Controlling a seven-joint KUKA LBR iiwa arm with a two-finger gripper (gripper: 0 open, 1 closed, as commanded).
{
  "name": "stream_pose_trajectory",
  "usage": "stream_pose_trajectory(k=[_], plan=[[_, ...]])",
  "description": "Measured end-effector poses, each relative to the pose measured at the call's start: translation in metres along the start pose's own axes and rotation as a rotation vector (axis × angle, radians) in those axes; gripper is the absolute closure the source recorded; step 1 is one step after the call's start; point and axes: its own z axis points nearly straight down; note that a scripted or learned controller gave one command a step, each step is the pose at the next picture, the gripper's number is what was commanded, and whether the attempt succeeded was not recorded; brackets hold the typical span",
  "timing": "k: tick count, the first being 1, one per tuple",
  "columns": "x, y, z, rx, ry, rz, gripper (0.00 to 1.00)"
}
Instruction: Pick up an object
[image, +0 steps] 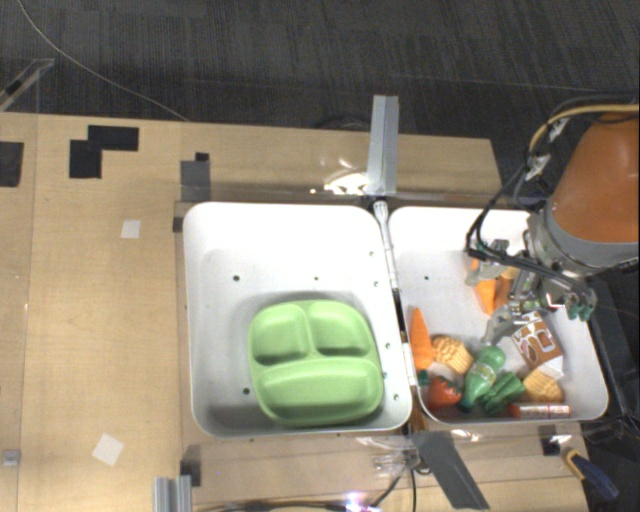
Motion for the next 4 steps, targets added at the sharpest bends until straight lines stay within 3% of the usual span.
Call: stream_pose_trajectory(k=[1,2,3,4], plan=[[-0.009,-0.031,0.116,-0.003,0.008,-0.17,0.0],[-0.07,-0.048,0.148,0.002,-0.007,-0.15,0.0],[-0.021,-0.058,0.147,0.003,-0.008,-0.333,0.0],[-0.09,-0.028,0.149,0.0,-0.007,-0.392,0.0]])
